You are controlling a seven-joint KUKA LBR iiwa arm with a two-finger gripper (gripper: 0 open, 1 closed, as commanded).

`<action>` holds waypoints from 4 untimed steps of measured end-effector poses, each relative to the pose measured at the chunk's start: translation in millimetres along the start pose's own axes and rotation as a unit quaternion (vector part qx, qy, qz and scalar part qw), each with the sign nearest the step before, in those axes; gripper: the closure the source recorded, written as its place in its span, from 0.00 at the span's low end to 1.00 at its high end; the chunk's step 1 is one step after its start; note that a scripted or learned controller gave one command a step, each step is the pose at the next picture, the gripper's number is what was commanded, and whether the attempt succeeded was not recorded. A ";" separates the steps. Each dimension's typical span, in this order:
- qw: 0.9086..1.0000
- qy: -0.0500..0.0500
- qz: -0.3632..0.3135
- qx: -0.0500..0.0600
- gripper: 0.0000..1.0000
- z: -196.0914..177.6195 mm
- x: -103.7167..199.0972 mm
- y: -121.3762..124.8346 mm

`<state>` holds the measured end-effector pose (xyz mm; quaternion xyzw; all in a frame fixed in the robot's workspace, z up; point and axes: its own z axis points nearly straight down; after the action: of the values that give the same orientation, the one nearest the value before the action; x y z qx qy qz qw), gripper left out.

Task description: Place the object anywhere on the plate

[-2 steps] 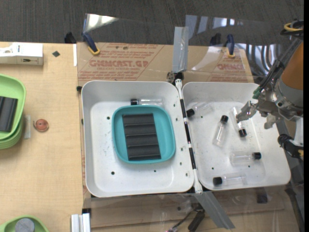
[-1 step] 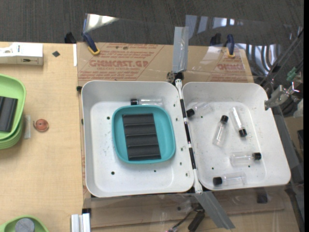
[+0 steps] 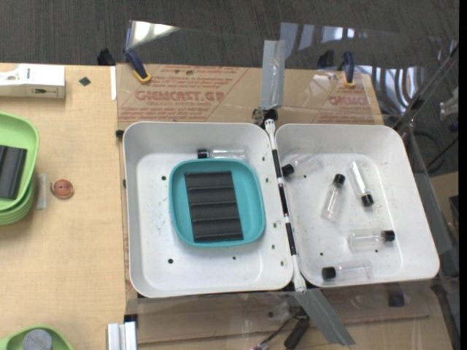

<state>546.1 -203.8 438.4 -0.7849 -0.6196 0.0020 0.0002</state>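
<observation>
The things to be moved are small clear vials with black caps, scattered in the right bin (image 3: pixel 408 195), the bin to the right of the one that holds the teal plate (image 3: pixel 255 195). One vial (image 3: pixel 334 195) lies nearest the middle of that bin, cap away from the camera; another (image 3: pixel 361 183) lies just right of it, cap toward the camera. A third (image 3: pixel 371 238) and a fourth (image 3: pixel 346 271) sit farther from the plate, toward the near rim, and a fifth (image 3: pixel 300 166) rests close to the divider beside the plate. One more vial (image 3: pixel 219 154) already lies in the left bin (image 3: pixel 139 217), just behind the plate but off it.

These look light, rigid and smooth — likely to roll or squirt out of a pinch. By my judgement the best hold is across the middle of the barrel, fingers square to its length.

The plate carries a dark ribbed insert (image 3: pixel 213 206), so a vial set there may settle into a groove.

The clear bodies nearly vanish against the white bin — only the caps read sharply, and exact outlines are hard to make out. As for the gripper, I cannot tell its state.
</observation>
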 end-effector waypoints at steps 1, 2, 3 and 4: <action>1.000 0.000 0.009 0.000 0.00 -1.7 7.0 78.6; 1.000 0.000 0.009 0.000 0.00 -1.7 7.1 78.6; 1.000 0.000 0.009 0.000 0.00 -1.7 7.1 78.6; 1.000 0.000 0.009 0.000 0.00 -1.7 7.1 78.6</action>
<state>624.2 -215.1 439.9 -0.7906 -0.6123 0.0020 0.0005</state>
